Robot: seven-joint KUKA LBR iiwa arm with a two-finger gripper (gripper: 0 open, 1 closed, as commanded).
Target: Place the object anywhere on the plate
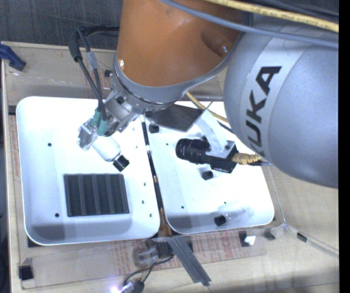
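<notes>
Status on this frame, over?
Gripper over left bin, grip unclear. White black-capped bottle at its tip, short of the ribbed plate. Nothing between them.

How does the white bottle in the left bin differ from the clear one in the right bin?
The white bottle is opaque and sits right beside the gripper in the left bin; the clear bottle is see-through and lies far from it, by the front wall of the right bin. Both carry a black cap.
</notes>
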